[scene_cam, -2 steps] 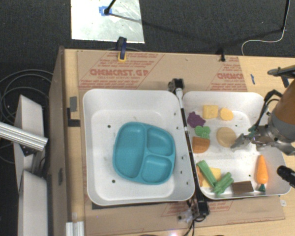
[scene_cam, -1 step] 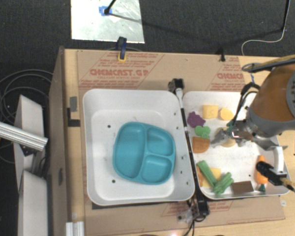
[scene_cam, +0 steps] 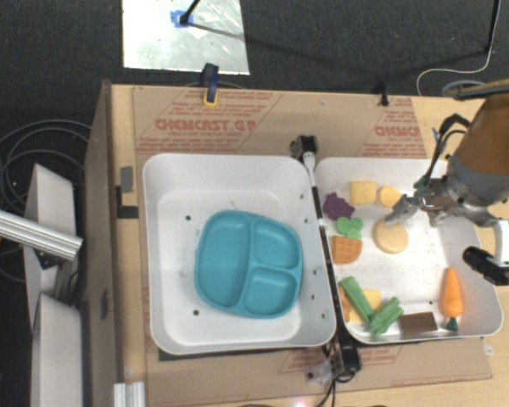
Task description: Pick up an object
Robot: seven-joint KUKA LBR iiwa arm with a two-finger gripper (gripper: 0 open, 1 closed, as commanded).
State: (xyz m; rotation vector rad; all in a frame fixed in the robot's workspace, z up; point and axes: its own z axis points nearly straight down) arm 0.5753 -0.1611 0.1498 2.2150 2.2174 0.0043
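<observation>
My gripper hangs over the right bin, near its back right part. It is open, with nothing between its fingers. One grey finger points down-left, just above a cream round disc. Behind it lie a yellow block and a small yellow-orange piece. Purple grapes, a green piece and an orange waffle-patterned piece sit along the bin's left wall. An orange carrot lies at the right.
Green sticks, a yellow piece and a brown block crowd the right bin's front. The left bin holds a blue divided plate. A divider separates the bins.
</observation>
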